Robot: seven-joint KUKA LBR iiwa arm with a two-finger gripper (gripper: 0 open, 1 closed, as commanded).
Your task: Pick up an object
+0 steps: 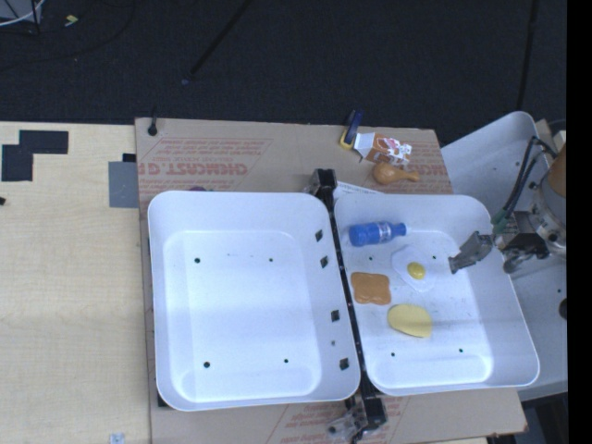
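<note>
White fried egg (413, 271) lies just left of the gripper (488, 254) — fingers spread apart, nothing between them.

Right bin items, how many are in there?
4: bottle at the back, egg mid-bin near the hand, toast left, yellow piece in front.
</note>
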